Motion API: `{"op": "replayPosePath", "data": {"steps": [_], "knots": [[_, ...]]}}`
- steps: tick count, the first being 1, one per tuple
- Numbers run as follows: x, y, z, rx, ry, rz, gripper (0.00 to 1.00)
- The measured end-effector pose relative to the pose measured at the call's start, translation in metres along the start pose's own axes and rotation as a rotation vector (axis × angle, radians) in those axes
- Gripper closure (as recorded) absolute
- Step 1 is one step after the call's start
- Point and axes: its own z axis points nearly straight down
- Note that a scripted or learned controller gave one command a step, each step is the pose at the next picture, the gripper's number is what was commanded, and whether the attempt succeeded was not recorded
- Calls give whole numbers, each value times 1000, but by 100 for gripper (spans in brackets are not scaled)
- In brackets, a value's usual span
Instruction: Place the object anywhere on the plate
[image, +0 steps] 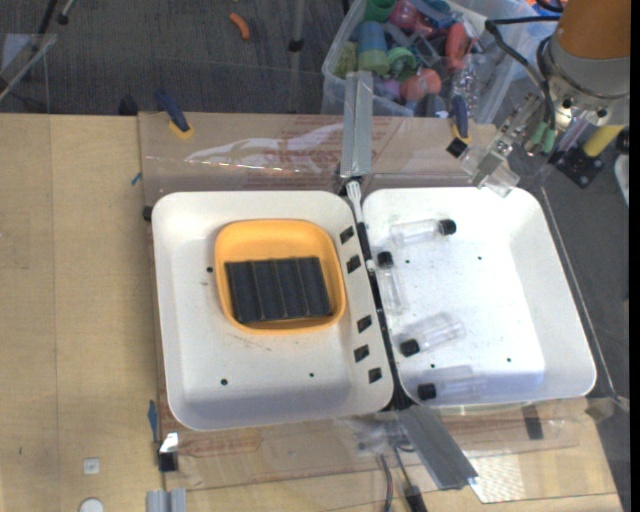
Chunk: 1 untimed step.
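Observation:
An orange plate (232, 246) lies in the left bin (185, 380). A black ridged slab (279, 290) rests flat on it, covering most of the plate's floor. Several clear vials with black caps lie in the right bin (560, 330): one near the back (424, 230), one along the divider (389, 282), one in the middle (433, 332), one at the front (452, 384). My gripper (497, 165) hangs above the back right corner of the right bin, well away from the plate. Its tip is pale and blurred against the bin's rim.
A clear crate of colourful toys (410, 50) stands behind the bins. A metal divider strip (352, 140) runs back from between the bins. Cables and a black part (580, 165) sit beside the arm at the right.

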Motion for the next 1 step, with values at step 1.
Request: {"op": "replayPosePath", "data": {"steps": [1], "knots": [[-19, -42, -50, -1, -2, -237, 100]]}}
